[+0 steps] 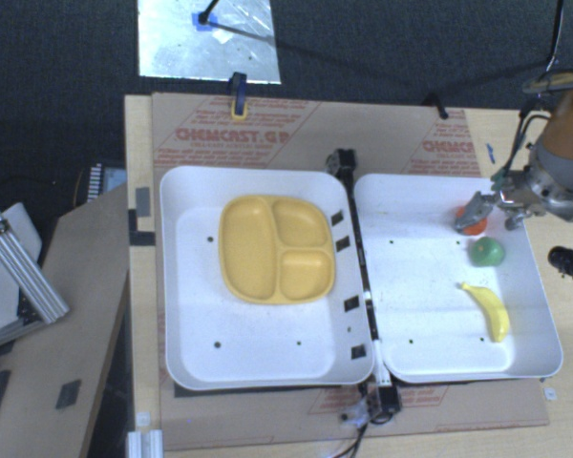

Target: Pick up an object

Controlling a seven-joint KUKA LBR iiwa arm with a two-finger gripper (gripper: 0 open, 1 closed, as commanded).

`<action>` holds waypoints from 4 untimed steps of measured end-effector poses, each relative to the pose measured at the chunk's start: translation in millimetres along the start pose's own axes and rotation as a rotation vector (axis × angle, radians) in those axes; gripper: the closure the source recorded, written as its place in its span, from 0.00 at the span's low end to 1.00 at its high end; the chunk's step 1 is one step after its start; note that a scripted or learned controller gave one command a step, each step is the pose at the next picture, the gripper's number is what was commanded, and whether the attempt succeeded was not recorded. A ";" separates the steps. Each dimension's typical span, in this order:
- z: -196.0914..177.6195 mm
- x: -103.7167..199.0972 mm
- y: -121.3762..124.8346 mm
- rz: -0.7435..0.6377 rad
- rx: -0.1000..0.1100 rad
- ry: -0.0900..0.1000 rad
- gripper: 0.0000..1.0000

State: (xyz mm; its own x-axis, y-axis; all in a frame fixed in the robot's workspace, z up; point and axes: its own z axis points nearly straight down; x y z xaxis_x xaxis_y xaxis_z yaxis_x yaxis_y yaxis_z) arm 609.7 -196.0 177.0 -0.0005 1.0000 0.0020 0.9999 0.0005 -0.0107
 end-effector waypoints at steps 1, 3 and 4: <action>-7.3 0.5 3.2 -0.003 -0.012 -0.003 0.00; 94.5 8.3 4.2 -0.006 -0.009 -0.002 0.00; 80.6 7.8 6.1 -0.007 -0.016 -0.004 1.00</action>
State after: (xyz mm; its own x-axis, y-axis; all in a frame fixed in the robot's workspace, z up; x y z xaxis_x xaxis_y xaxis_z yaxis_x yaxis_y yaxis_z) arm 614.9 -188.1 96.3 -0.0079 1.0000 -0.0020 1.0000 0.0079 0.0054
